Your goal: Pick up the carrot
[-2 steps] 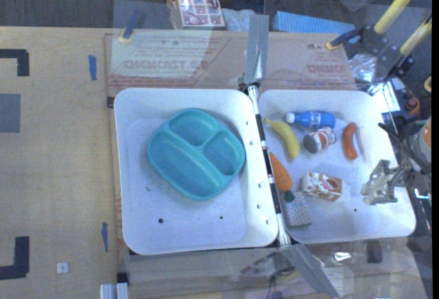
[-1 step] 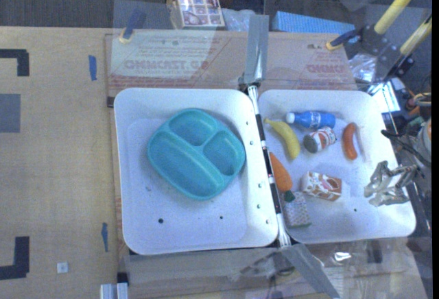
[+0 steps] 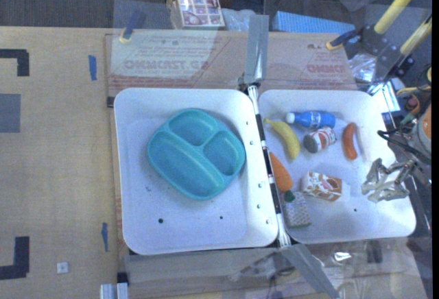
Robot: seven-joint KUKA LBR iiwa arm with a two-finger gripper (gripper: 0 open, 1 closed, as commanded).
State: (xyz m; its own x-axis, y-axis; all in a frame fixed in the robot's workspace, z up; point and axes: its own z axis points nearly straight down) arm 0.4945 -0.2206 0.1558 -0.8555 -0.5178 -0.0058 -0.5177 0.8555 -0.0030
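The carrot (image 3: 280, 175) is orange with a small green top. It lies along the left wall of the right bin (image 3: 401, 222), just below the banana (image 3: 286, 137). My gripper (image 3: 381, 182) hovers low over the right side of the same bin, well to the right of the carrot. A small carton (image 3: 322, 186) lies between the gripper and the carrot. Nothing is seen in the gripper, and its metal parts are too small and glinting to read.
The right bin also holds a blue bottle (image 3: 312, 118), a can (image 3: 318, 140), a reddish sausage (image 3: 350, 140) and a grey-green packet (image 3: 297, 209) right below the carrot. A teal divided plate (image 3: 197, 152) sits in the left bin (image 3: 137, 222).
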